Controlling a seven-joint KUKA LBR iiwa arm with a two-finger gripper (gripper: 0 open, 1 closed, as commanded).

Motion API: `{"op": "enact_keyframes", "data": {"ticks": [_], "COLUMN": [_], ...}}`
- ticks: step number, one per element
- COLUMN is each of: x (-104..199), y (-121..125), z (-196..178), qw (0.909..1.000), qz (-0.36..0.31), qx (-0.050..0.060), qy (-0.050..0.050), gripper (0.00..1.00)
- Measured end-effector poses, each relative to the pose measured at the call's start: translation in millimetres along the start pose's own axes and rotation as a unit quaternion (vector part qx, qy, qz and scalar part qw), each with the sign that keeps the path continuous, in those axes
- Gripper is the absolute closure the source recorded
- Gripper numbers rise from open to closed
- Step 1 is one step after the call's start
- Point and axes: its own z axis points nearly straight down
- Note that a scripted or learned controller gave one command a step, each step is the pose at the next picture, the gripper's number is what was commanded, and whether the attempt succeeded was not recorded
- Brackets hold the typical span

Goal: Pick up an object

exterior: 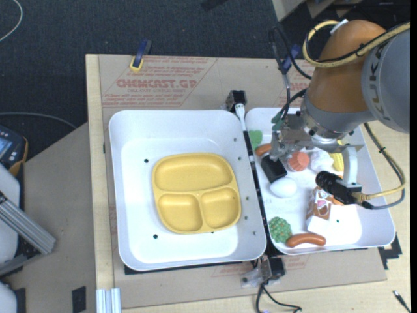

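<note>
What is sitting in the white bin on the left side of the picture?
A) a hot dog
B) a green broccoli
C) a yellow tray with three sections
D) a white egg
C: the yellow tray lies alone in the left bin, while the broccoli, hot dog and egg are all in the right bin.

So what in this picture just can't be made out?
- Gripper, camera view: the wrist covers its fingers, so open or shut is unclear.
- Yellow item: half hidden behind the arm, so no telling what it is.
- Green item: cut off by the gripper body.
- Cardboard lettering: partly too faint to read.
</note>
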Motion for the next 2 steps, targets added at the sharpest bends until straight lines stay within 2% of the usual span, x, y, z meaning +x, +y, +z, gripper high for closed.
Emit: {"op": "enact_keyframes", "data": {"ticks": [1,2], "x": [45,74], "y": [-26,-34], "z": [2,-7], "qw": [1.0000,1.0000], "qz": [0.000,0.000], "qx": [0.000,-0.001], "qy": [0.000,-0.001], "gripper": [1.00,1.00]}}
